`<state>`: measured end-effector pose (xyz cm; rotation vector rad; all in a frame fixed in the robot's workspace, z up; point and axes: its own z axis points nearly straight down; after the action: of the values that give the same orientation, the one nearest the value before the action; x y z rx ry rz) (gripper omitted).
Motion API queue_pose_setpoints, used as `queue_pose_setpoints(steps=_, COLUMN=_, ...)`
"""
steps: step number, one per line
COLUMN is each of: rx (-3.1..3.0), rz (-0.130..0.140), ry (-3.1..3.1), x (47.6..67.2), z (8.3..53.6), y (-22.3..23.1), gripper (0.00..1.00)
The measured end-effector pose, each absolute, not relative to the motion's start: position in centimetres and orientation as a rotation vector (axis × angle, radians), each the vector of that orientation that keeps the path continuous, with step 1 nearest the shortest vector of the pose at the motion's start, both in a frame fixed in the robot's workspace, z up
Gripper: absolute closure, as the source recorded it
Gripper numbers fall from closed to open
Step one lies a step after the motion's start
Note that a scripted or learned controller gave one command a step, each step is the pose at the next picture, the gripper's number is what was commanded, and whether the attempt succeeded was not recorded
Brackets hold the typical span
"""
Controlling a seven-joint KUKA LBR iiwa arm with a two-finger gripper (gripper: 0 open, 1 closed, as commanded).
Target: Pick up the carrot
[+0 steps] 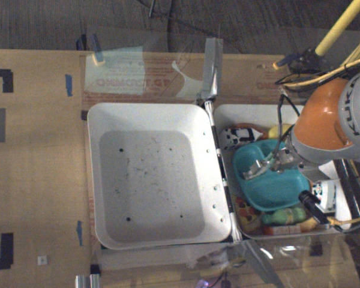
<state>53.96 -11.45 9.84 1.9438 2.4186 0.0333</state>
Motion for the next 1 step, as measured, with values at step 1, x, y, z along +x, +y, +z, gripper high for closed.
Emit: queue_pose_setpoints(steps=1, rx=2.346, rz=0.017, ry=2.065, x=58.06, z=9.43, y=-11.16, gripper=0.00)
